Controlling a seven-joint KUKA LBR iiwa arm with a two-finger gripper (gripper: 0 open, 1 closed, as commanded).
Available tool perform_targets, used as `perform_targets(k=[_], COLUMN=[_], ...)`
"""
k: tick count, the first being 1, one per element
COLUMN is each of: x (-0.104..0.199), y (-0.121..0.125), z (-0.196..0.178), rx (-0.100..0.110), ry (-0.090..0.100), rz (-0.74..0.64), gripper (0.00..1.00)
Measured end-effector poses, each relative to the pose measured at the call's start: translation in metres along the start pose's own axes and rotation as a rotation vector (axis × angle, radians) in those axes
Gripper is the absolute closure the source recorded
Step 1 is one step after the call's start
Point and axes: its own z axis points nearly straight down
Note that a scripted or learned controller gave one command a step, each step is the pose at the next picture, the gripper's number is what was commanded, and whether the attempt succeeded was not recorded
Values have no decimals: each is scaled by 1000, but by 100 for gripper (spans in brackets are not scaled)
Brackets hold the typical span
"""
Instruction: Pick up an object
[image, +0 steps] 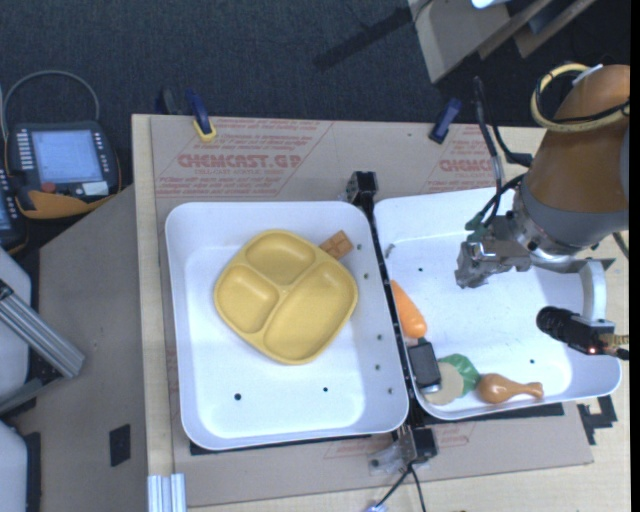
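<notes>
Robotics lab, going by the teach pendant (62, 160) left of the desk (300, 150), clamped cardboard sheet, two white bins (200, 400) and dark carpet.

Plate (286, 295) in left bin (190, 330); carrot (408, 311) in right bin (560, 385).

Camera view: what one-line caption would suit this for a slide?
Robot gripper hovers over the right bin, toy carrot and drumstick below it; yellow divided plate fills the left bin.
</notes>
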Motion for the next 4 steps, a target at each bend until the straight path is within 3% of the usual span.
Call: perform_targets(k=[1,3,4], x=[51,149,145], y=[-1,-3,-3], z=[15,7,7], rx=[0,-4,-4], ry=[0,-1,-2], rz=[-1,-1,4], gripper=[100,100,0])
